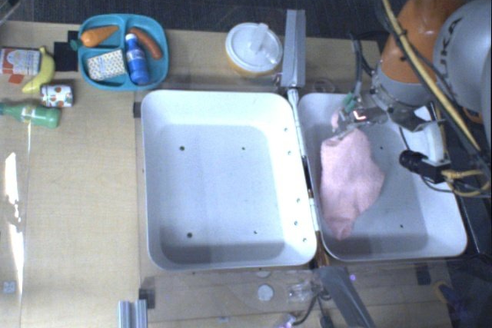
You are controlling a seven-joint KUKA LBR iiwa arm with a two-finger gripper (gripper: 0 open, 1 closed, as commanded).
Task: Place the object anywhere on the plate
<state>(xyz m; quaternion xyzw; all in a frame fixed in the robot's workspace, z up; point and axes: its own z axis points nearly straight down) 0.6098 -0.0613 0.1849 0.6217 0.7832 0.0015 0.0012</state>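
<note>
A pink cloth (350, 180) is in the right bin (430, 238), in its left half. The cloth's top corner is drawn up to a point between the fingers of my gripper (351, 116), which is shut on it above the bin's back left part. The rest of the cloth trails down toward the bin's front. The blue divided plate (157, 67) stands far off at the back left of the bench. It holds a carrot, a blue bottle, a sausage and a patterned square.
The left bin (219, 180) lies between the gripper and the plate. A white lidded cup (254, 48) stands behind it. A banana (40, 70), a small can (56, 95), a green bottle (31, 114) and a box (18, 60) sit left of the plate.
</note>
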